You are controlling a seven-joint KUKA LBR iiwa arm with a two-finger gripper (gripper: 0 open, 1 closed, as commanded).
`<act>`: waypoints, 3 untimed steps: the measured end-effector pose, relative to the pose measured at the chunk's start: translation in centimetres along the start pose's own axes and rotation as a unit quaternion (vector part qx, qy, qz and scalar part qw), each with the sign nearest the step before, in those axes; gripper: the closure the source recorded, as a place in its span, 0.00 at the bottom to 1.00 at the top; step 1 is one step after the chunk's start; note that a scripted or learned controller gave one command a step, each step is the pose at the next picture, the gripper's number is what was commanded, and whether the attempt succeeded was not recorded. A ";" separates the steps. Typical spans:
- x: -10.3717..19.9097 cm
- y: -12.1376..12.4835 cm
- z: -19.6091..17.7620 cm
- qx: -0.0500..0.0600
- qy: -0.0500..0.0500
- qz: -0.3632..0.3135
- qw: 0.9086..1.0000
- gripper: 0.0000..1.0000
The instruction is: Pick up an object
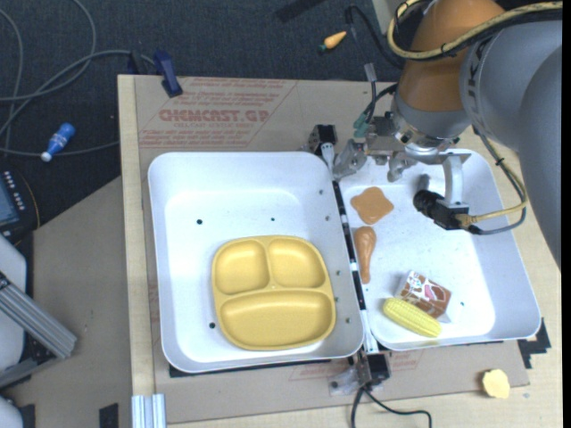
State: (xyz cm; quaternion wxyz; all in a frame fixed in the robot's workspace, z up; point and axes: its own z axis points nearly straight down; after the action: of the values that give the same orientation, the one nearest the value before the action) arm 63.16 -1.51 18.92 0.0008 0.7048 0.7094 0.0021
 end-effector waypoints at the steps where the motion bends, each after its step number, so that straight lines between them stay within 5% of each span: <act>1: -2.9 -3.6 0.4 0.004 -0.001 0.005 1.000 0.00; 2: -8.2 -4.2 11.1 0.007 -0.001 0.006 1.000 0.00; 3: -8.4 2.5 10.4 -0.001 -0.002 0.002 1.000 0.00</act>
State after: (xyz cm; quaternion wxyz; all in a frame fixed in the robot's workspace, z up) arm 65.72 -9.86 8.53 0.0028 0.7063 0.7079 0.0017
